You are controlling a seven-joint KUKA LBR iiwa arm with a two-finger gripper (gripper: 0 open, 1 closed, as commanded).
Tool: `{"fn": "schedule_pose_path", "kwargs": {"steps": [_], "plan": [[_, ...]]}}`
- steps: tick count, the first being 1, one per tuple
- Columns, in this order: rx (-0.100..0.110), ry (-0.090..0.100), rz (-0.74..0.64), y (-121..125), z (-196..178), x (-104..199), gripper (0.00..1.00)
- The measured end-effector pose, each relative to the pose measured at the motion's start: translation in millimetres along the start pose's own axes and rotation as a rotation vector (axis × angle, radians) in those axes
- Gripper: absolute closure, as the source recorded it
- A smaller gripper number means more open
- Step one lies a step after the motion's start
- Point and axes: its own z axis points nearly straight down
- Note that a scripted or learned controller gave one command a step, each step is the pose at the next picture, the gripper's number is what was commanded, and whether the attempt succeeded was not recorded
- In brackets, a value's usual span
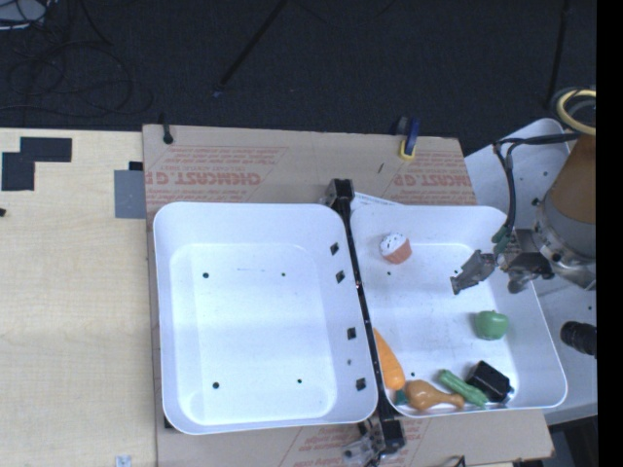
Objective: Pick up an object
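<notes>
Pincer [494, 271] above right bin [526, 397]: carrot [388, 360], green ball [491, 325].

I see two white bins of smooth, slightly glossy plastic, the left bin [253, 397] and the right bin [443, 227]. Under them lies matt brown cardboard [292, 168] with red print, on a pale wood-grain bench [68, 309]. In the right bin, the green ball [492, 325] looks smooth and matt, the orange carrot shape [388, 359] plastic-like, and the black block [490, 379] near the front right corner shiny. The gripper [487, 269] looks like dull dark metal.
</notes>
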Motion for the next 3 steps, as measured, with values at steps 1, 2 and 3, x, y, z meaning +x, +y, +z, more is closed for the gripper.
{"fn": "schedule_pose_path", "kwargs": {"steps": [1,2,3], "plan": [[0.002,0.0,0.002,-18,158,37,0.0],[-0.007,0.002,-0.008,-18,63,132,0.0],[-0.011,-0.004,0.007,-40,-84,42,0.0]]}}
